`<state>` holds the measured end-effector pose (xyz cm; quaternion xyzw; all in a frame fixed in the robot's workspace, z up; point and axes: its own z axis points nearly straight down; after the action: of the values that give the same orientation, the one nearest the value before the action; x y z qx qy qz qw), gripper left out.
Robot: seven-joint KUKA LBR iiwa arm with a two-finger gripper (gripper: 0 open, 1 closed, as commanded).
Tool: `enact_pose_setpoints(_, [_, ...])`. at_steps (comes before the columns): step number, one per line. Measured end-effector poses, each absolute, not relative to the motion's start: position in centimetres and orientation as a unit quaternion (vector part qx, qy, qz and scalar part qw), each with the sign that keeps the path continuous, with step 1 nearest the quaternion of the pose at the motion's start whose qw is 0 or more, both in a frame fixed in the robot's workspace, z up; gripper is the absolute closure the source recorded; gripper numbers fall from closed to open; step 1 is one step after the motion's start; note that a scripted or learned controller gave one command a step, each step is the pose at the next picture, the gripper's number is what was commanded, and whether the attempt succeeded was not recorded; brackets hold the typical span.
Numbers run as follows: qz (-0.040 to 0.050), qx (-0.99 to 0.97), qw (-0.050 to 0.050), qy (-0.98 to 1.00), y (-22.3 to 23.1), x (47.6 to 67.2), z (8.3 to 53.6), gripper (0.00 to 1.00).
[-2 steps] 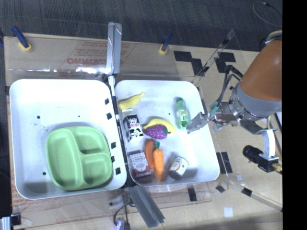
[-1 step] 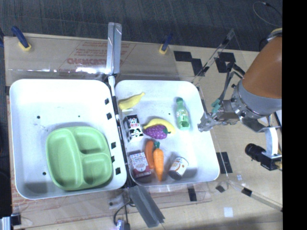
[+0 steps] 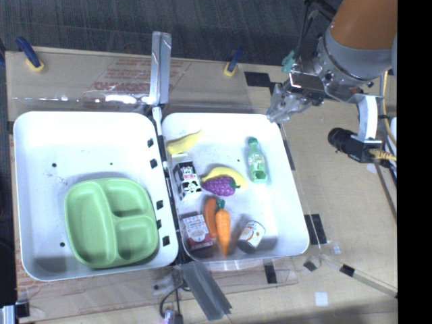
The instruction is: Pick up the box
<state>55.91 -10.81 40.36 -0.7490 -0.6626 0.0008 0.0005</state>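
A bench (image 3: pixel 337 201) carries two shallow white bins side by side. The left bin (image 3: pixel 40 147) holds a green divided tray (image 3: pixel 111 221) in its near half. The right bin (image 3: pixel 283 201) holds several small things: a black-and-white box (image 3: pixel 187 179) standing close to the bin's left wall, about midway between far and near; a dark red carton (image 3: pixel 196 229) nearer than it; an orange carrot (image 3: pixel 217 221) just right of the carton; a purple bunch of grapes (image 3: pixel 220 186) touching a yellow banana (image 3: pixel 228 175); another pale yellow banana (image 3: pixel 183 142) toward the far left corner; a green bottle (image 3: pixel 256 159) on the right side; and a small can (image 3: pixel 250 235) at the near right. The claw (image 3: pixel 280 108) hangs over the far right corner of the right bin, well apart from the box, carrying nothing; whether its fingers are spread or together is too blurred to tell.
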Motion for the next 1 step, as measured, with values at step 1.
enact_pose_setpoints(1, [0.002,-0.773,0.001,-0.634,-6.35,65.73,44.01,1.0])
